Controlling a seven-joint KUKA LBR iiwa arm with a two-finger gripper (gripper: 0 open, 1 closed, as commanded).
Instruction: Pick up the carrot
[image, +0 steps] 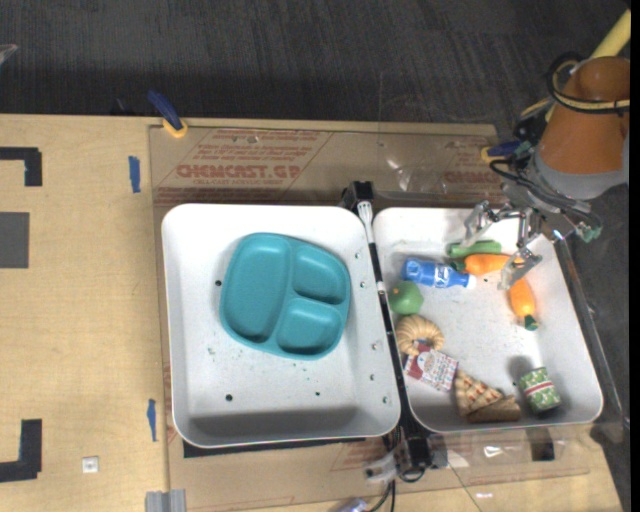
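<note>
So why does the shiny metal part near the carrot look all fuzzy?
In the camera view, the gripper looks smeared and glinty above the carrot, likely motion blur plus glare on metal; the teal plate stays sharp, with soft, even lighting and a faint shadow along its lower edge.

lab | taped cardboard bench | two white bins

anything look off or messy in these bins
Nothing spilled or broken. The right bin is a loose jumble: two orange carrot-like pieces, a blue bottle and a small can all lie at odd angles. The teal plate sits flat in the left bin.
</note>
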